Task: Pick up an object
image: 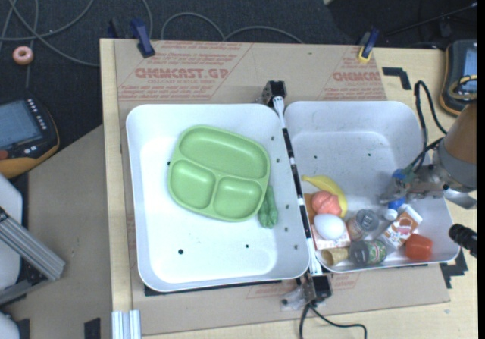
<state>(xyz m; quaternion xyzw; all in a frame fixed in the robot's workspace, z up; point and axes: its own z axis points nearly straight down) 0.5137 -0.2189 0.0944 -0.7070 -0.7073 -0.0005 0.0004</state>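
- The floor around the bench is dark, with thin grey cables (pixel 45 4) looping across it at the top left.
- A small pink ring (pixel 23 54) lies on the floor by the cables.
- A black handheld screen (pixel 23 129) sits at the left edge.
- The bench (pixel 227 64) is covered with brown cardboard that has red letters on it. Two blue clips (pixel 141 38) hold its far edge.
- The left white bin (pixel 151 239) holds a green plate (pixel 218 172) with three sections. A small green leafy thing (pixel 267 208) lies just beside the plate, on its right.
- The right white bin (pixel 348 125) has a pile of toys in its near part: a yellow banana (pixel 326 184), a pink-orange fruit (pixel 326 202), a white egg (pixel 329 225), a dark can (pixel 369 252) and a red piece (pixel 418 245). They lie close together, some touching.
- The gripper (pixel 402 189) is low in the right bin, just above the pile's right side. I cannot tell how it is set, or if it holds anything.
- The grey arm (pixel 462 155) comes in from the right.
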